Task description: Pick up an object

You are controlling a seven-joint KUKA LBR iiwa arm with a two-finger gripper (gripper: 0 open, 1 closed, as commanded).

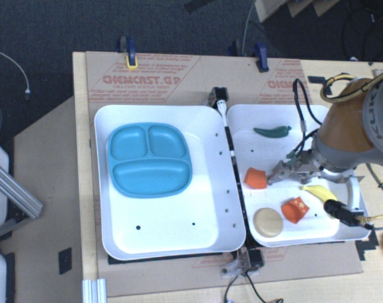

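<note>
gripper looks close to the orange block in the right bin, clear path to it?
Probably yes. The gripper sits just right of the orange block, with bare bin floor between. The green pepper and the tan disc lie well off that line.

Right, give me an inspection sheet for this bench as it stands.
Surface: two white bins side by side, left bin, right bin.
Job's things: in right bin, orange block, green pepper, red item, tan round piece, banana.
Clutter: blue divided plate in left bin.
Tool: tool low beside orange block; grasp unclear.
Cables: black cable along arm.
Surroundings: blue clamps on board.
</note>
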